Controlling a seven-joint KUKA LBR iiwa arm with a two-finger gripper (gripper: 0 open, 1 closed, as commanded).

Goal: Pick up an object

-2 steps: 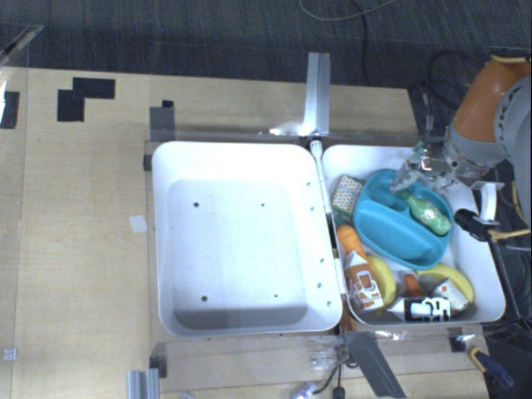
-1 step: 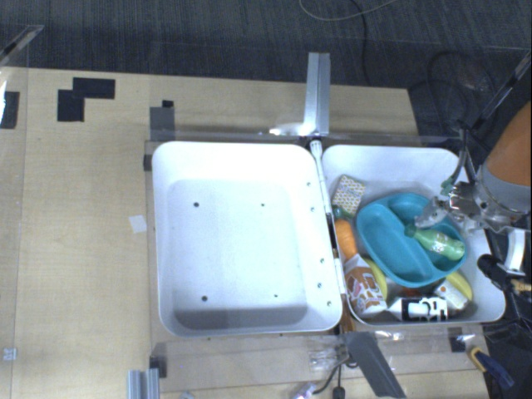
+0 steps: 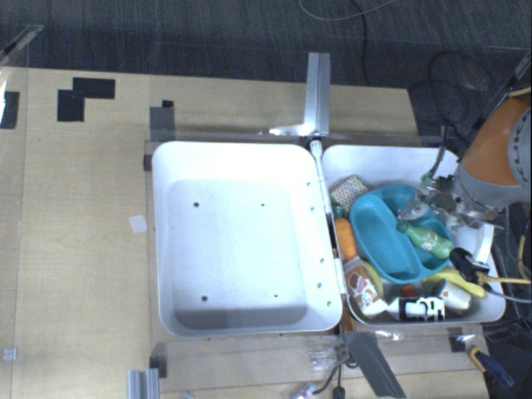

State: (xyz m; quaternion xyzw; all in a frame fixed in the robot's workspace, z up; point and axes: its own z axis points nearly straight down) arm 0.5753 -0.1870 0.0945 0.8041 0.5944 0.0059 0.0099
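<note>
In the camera view, the gripper (image 3: 422,210) hangs low over the right bin (image 3: 497,310), at the back right part of the pile, and the grey arm with its orange band (image 3: 499,152) comes in from the right edge. The nearest thing to it is a small green bottle (image 3: 427,238), which lies just below the gripper in this view, toward the front of the bin, resting on the right rim of a blue bowl (image 3: 386,233). The long axis of the bottle runs from upper left to lower right, so it is slanted to the bin walls. The bottle is pale green and partly see-through, probably plastic, though it is small here. I cannot tell whether the claw is spread or pressed together. Nothing visible sits between its tips. The left bin (image 3: 179,318) stands beside, across the divider.
</note>
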